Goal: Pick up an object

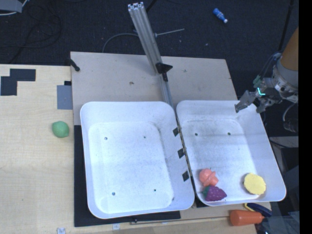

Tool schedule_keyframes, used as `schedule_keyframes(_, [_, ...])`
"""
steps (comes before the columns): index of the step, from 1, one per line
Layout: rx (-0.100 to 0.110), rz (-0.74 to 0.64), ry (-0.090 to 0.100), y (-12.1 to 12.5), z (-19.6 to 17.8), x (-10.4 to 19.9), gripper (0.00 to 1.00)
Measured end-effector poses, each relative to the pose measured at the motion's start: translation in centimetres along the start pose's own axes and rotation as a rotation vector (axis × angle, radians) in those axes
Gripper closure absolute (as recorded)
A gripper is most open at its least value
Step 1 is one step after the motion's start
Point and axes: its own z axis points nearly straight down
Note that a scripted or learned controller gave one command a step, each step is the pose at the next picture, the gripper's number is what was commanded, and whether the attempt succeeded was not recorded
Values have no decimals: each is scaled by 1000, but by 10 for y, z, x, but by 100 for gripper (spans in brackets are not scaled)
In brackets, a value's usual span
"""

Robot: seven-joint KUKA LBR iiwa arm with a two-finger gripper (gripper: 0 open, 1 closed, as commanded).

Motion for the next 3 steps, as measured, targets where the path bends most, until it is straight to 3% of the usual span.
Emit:
schedule_keyframes(1, [0,0,0,0,0,0,0])
schedule_keyframes(3, [5,-1,1,-5,107,2,0])
